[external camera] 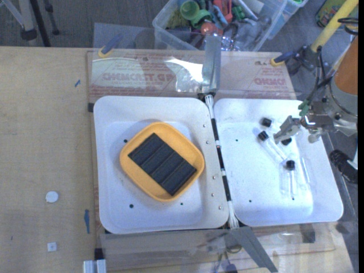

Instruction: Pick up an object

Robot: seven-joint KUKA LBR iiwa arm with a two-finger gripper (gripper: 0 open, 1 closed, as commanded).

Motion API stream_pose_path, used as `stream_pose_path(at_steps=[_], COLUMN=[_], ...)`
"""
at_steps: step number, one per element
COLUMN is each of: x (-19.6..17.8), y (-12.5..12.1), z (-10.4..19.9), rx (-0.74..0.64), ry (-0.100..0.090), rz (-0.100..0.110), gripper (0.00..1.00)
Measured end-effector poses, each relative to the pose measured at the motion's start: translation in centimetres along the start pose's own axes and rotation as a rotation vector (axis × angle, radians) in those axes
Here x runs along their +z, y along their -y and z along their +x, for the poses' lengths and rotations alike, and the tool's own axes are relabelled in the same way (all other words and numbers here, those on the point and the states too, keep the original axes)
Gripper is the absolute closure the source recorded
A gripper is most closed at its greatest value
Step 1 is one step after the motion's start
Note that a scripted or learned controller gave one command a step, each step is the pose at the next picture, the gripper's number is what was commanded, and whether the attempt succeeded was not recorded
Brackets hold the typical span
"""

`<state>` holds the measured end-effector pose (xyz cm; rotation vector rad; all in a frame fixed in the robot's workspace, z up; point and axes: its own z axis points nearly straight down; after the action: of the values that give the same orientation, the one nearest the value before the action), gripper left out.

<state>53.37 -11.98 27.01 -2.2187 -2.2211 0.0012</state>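
Note:
The left bin [108, 209] holds a yellow square dish [136, 178] lying flat, with a black ribbed insert [161, 162] on top of it. In the right bin [324, 206] lie several small black caps, among them one at the back [265, 121] and one nearer the middle [262, 135]. Clear thin tubes [287, 181] lie beside another black cap [290, 164]. My gripper [284, 133] hangs over the right bin's back right part, just above a further black piece [286, 142]. Nothing shows held in it.
A clear plastic tub [170, 24] of colourful toys stands behind the bins. A grey metal clamp [211, 67] rises at the back between the two bins. The wooden bench [45, 124] stretches to the left, with a small white disc [52, 197] on it.

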Motion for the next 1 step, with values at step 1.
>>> stream_pose_path(at_steps=[1], x=[9.96], y=[-3.24], z=[-3.76], rx=[0.039], ry=[0.000], rz=[0.000], gripper=[0.00])
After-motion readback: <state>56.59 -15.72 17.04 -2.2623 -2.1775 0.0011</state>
